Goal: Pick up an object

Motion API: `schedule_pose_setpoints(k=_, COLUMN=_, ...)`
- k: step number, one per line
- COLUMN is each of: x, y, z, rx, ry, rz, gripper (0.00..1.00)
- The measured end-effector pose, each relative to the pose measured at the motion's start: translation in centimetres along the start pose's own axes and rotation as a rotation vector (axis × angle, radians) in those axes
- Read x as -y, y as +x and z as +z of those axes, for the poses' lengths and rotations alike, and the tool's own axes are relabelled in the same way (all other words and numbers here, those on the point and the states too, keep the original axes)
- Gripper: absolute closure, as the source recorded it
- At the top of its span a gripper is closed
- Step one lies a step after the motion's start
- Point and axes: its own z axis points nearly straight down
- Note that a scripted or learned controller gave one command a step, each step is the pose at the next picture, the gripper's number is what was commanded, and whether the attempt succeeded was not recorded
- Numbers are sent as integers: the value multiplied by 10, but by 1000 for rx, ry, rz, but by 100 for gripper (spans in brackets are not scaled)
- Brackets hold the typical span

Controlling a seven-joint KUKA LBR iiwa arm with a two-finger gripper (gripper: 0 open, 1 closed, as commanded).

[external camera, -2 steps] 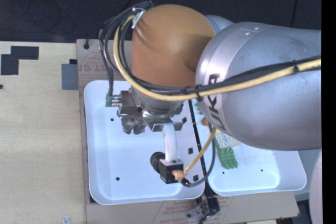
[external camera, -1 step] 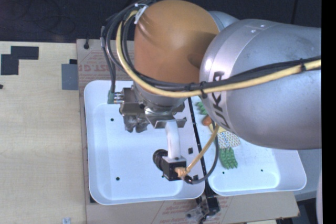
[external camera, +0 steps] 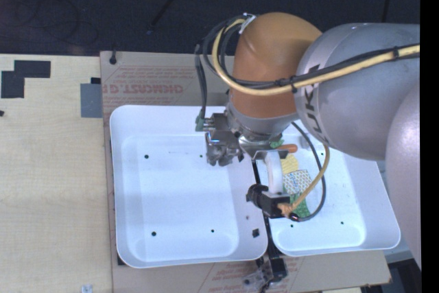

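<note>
Under arm (external camera: 357,92): two white bins (external camera: 137,243), few small objects (external camera: 293,178) in right bin.

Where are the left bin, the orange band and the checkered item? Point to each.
left bin (external camera: 171,216), camera view, on its bare white floor.
orange band (external camera: 271,51), camera view, on its domed top.
checkered item (external camera: 298,182), camera view, on its patterned face.

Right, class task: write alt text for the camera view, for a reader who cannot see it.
A grey and orange robot arm reaches from the right over two white bins, its hand low above the left bin. Small colourful objects lie in the right bin.
</note>
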Motion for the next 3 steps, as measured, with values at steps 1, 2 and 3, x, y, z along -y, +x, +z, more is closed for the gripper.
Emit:
schedule_pose_setpoints(k=1, x=59, y=-3, z=-93, rx=-10, ry=-12, rz=-12, gripper=100)
schedule_pose_setpoints(k=2, x=47, y=-100, z=-164, rx=-5, ry=-14, rz=-2, gripper=100)
schedule_pose_setpoints(k=3, x=58, y=-59, z=-177, rx=-8, ry=-7, rz=-14, gripper=100)
